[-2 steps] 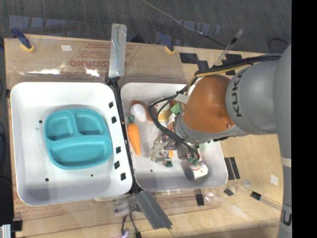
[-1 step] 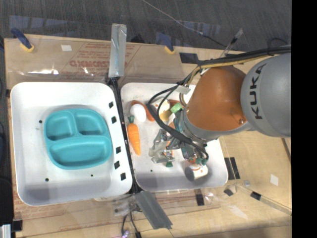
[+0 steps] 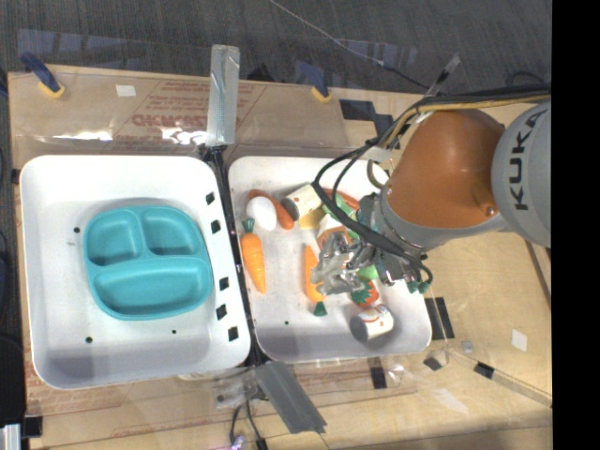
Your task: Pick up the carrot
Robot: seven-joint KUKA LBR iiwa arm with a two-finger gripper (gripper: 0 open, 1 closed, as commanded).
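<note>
- The right bin (image 3: 281, 345) was crowded toward its far and right walls; I saw bare white floor only along its near edge.
- The smooth teal divided plate (image 3: 145, 259) lay alone in the left bin (image 3: 47, 345).
- One tapered orange carrot (image 3: 253, 261) lay by the right bin's left wall; a second carrot (image 3: 310, 275) sat mid-bin beside my hand (image 3: 339, 268).
- I couldn't tell whether the hand was clenched.

Arm reaches in from the right; end effector (image 3: 336, 268) lowered, apparently cluttered by cables.
</note>
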